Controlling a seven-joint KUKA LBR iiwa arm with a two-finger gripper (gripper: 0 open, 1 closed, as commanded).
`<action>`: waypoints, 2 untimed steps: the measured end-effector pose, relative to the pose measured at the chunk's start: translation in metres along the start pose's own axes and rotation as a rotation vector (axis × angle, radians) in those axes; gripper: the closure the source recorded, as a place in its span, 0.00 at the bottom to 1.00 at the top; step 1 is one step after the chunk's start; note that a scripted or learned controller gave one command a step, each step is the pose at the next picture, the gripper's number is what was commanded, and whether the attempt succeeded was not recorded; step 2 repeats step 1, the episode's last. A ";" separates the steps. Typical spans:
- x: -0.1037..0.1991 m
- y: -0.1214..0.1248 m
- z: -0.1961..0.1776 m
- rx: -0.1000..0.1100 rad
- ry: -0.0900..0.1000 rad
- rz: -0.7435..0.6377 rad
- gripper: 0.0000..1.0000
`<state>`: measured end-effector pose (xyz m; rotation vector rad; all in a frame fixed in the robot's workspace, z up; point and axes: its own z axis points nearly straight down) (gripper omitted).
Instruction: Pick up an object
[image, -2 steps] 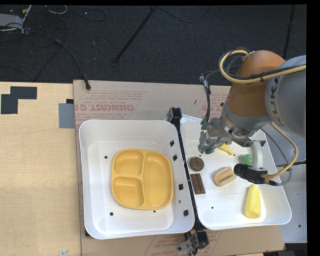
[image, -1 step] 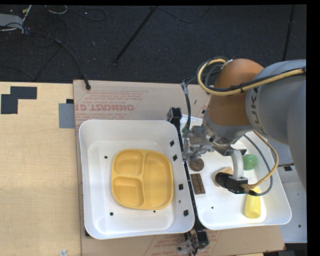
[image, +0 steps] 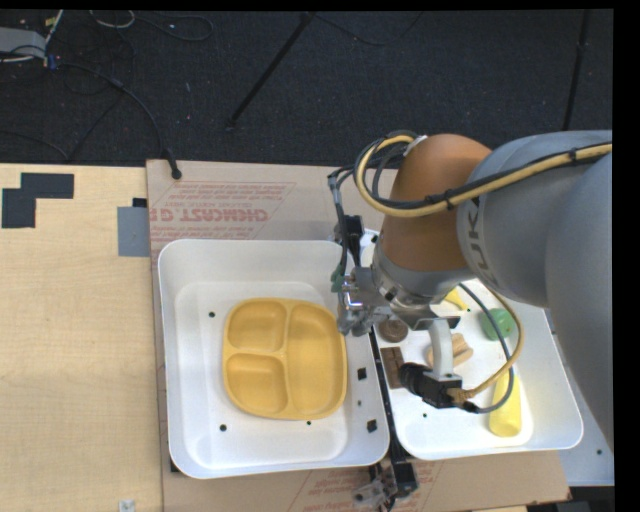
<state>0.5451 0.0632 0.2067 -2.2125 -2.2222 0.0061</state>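
Honestly, from where I'm standing the arm (image: 520, 230) is blocking most of the action. The gripper (image: 375, 312) hangs low over the inner edge of the right bin (image: 560, 425), right by the wall it shares with the left bin (image: 190, 400). The big orange wrist sits square on top of it, so I can't tell if it's open or closed, or if it's got anything at all.

All the small grabbable stuff is in the right bin:
- a small brown piece (image: 393, 357), just beside the gripper and close to the divider
- a tan block (image: 461, 348), a bit further in
- a green piece (image: 495, 323), near the tan block
- a long yellow piece (image: 506, 412), out toward the front corner

The yellow divided plate (image: 283, 358) has the left bin to itself, and it looks too flat and wide for an easy pinch.

If I were running this, I'd go for the brown piece, since it's nearest. The catch is how tight it sits to the bin wall, so the approach wants to be straight down and centred on the piece. That way nothing catches the rim. Close fully before lifting, then lift slowly and straight up. If the pinch lands off-centre, my guess is a small thing like that squirts out sideways.
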 end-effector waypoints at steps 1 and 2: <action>0.044 -0.007 -0.011 -0.004 0.000 -0.001 1.00; 0.044 -0.007 -0.011 -0.004 0.000 -0.001 1.00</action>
